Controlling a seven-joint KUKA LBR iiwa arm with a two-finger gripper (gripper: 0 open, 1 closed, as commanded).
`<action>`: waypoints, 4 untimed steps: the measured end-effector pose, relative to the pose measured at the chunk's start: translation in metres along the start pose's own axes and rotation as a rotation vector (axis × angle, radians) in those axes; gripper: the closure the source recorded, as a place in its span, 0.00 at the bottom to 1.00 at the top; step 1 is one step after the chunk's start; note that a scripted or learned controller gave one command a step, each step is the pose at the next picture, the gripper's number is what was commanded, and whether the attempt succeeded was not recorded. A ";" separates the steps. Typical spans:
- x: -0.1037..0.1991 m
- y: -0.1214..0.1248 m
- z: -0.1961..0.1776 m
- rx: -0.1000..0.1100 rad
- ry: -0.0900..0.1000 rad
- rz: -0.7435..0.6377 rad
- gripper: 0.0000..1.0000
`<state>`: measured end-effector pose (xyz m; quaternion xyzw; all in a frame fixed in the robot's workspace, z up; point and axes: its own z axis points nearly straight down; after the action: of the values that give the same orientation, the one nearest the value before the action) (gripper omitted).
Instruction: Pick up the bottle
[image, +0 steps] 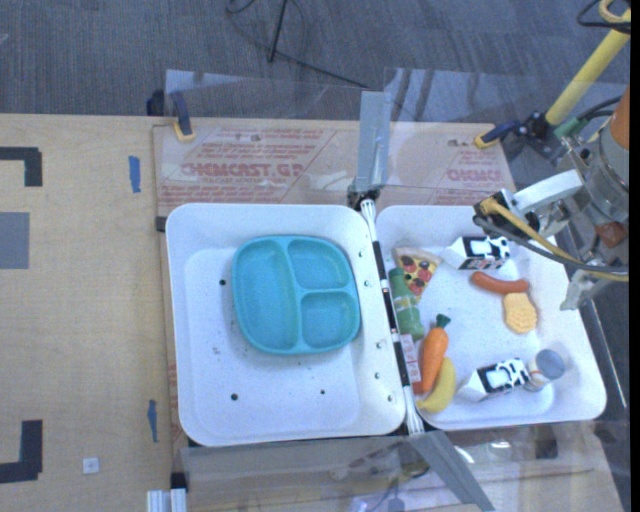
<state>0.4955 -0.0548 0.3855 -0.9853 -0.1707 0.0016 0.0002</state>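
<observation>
- In the right bin (585, 395), against its left wall, the green bottle (406, 303) lies untouched between pizza slice (416, 269) and carrot (433, 352).
- The end effector (590, 215) hangs at the far right edge; whether it is open, I cannot tell.
- Approach step: next, travel left and descend over the bottle.

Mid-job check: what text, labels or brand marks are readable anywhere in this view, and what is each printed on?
"CHEMCAST GP", red print, partly blurred: left cardboard sheet behind the bins.
Red print on the right cardboard sheet: too blurred to read.
Green bottle label: too small to read.
Milk cartons: cow-patch pattern, no legible words.
</observation>
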 end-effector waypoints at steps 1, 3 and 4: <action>-0.022 0.014 0.105 0.002 -0.001 -0.134 0.00; -0.008 0.040 -0.007 0.000 0.000 0.018 0.00; -0.037 0.056 0.078 0.002 -0.001 -0.053 0.00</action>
<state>0.4790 -0.1205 0.3078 -0.9805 -0.1967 0.0021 0.0012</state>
